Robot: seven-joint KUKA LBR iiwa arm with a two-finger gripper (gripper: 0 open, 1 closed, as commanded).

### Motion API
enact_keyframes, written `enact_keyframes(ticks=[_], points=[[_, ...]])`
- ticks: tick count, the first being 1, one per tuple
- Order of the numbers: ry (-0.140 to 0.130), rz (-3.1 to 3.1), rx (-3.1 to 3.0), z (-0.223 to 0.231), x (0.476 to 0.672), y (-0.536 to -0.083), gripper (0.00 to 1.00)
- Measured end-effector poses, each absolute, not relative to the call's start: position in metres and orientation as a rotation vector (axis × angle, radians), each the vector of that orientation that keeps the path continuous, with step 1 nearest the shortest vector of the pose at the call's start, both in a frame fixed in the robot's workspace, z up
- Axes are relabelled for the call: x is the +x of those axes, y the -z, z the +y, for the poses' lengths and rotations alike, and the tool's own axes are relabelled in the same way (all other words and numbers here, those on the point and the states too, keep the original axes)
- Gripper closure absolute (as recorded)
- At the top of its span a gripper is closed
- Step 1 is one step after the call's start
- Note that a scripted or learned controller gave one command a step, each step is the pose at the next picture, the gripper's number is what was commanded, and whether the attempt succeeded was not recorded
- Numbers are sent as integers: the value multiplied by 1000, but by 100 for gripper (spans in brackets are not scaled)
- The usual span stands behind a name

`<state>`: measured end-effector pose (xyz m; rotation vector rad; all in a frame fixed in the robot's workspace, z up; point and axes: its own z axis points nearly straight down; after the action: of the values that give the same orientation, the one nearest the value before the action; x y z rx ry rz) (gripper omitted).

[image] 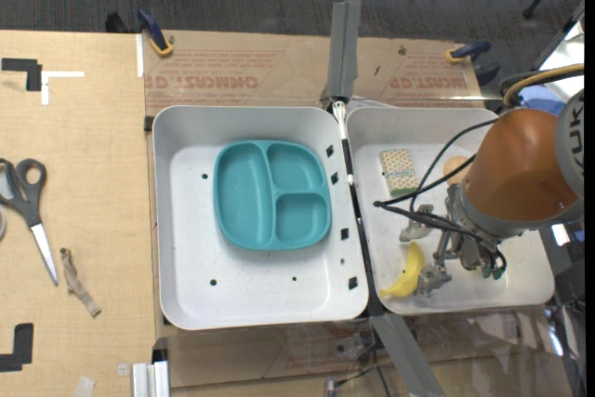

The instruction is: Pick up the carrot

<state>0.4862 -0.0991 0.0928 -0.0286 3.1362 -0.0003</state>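
Observation:
My gripper [435, 274] is low in the right bin [530, 288], near its front wall. It sits just right of a yellow banana [407, 272] and looks to be touching it. A pale orange object [455, 168] peeks out from behind the arm's orange band [521, 167] at mid bin. Most of it is covered, so I cannot tell whether it is the carrot. The arm hides much of the right bin's floor.
A small patterned card or sponge [398, 170] lies at the back left of the right bin. The left bin [186, 284] holds a teal divided plate [272, 195]. Scissors [28, 200] lie on the bench at far left.

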Motion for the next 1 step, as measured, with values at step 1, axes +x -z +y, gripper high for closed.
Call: enact_keyframes(ticks=[1], points=[[2,3131,-33,-99,489,-103,100]])
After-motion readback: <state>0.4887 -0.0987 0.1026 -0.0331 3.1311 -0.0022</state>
